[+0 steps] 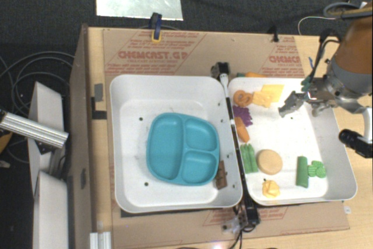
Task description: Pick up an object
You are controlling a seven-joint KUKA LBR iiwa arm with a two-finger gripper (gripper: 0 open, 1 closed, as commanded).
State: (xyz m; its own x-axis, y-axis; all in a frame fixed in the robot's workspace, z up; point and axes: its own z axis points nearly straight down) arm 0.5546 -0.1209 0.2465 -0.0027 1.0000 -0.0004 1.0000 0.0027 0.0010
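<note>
The right bin (335, 143) holds several toy foods: a yellow wedge (269, 94), an orange ring (243, 98), purple grapes (245, 116), an orange stick (242, 132), a green pickle (249, 158), a tan round disc (270, 161), a small yellow piece (270, 188), a green cylinder (302, 171) and a green lump (317, 169). My gripper (302, 108) hangs over the bin's upper right part, just right of the yellow wedge. Its fingers (288, 106) are spread open, with nothing between them.
The left bin (125, 119) bears a blue divided plate (182, 148), with a small brown piece (221, 175) at its lower right wall. A black divider (228, 108) runs between the bins. The arm's orange band (356, 49) is at the right edge.
</note>
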